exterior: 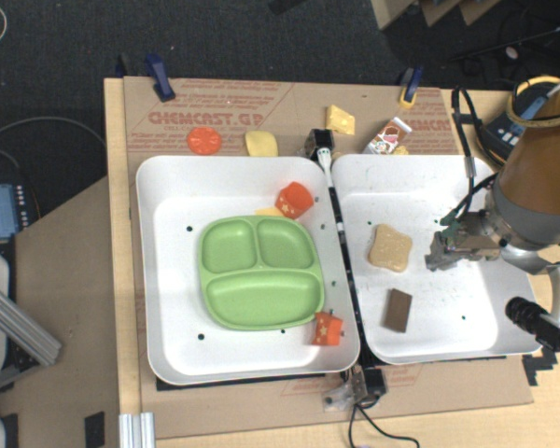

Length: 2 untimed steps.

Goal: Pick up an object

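Note:
In the right bin (429,343) lie a tan bread-like slice (390,248) and a small brown block (397,309). My gripper (445,252) hangs low over this bin, just right of the tan slice and apart from it, with nothing seen between its fingers. The left bin (159,250) holds a green divided plate (259,273), a red-orange piece (295,199) at the plate's upper right and a small red piece (328,329) at its lower right.
On the cardboard behind the bins lie an orange round piece (203,140), two yellow pieces (260,143) (340,119) and a small printed packet (387,138). Blue clamps (159,76) (410,84) grip the far edge. The arm's body (537,180) stands over the right bin's right side.

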{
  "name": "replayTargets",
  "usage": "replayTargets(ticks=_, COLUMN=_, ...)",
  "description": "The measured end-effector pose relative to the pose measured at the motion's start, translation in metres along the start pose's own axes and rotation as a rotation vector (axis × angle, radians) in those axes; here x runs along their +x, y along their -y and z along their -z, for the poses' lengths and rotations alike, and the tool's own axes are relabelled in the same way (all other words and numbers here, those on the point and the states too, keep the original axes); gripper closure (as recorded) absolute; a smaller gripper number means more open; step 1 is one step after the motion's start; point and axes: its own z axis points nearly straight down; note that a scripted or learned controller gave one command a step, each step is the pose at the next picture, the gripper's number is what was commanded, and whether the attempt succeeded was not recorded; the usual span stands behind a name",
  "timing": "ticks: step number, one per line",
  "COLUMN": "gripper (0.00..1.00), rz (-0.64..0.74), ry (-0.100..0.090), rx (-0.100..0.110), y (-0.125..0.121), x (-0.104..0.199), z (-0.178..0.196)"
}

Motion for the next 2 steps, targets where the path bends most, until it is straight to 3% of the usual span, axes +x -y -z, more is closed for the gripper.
replayTargets(ticks=1, gripper=1.0, rz=0.002, ry=-0.004, rx=0.008, y=0.0015, x=0.0126, z=-0.0025)
replayTargets(ticks=2, gripper=0.0, rz=0.0, ry=-0.003, rx=0.008, y=0.0015, x=0.0121, z=-0.0024)
